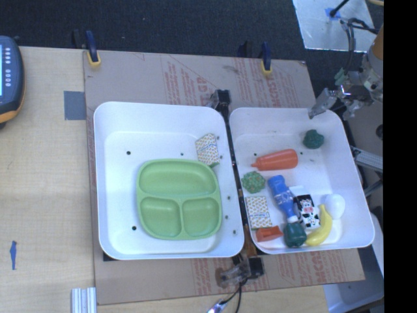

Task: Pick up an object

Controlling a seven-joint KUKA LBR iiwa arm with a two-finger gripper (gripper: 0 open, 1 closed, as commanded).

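Two white bins sit side by side: the left bin (pixel 111 175) holds a green divided plate (pixel 179 199), while the right bin (pixel 345 168) holds a carrot (pixel 277 159), a blue bottle (pixel 283 194), a banana (pixel 321 227) and other small toys. At that bin's far right corner hovers the gripper (pixel 332 100), nothing visibly in it, though whether it is spread or closed I cannot tell.

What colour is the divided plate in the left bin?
Light green; the three-compartment plastic plate shows clearly in the camera view, lying in the left white bin.
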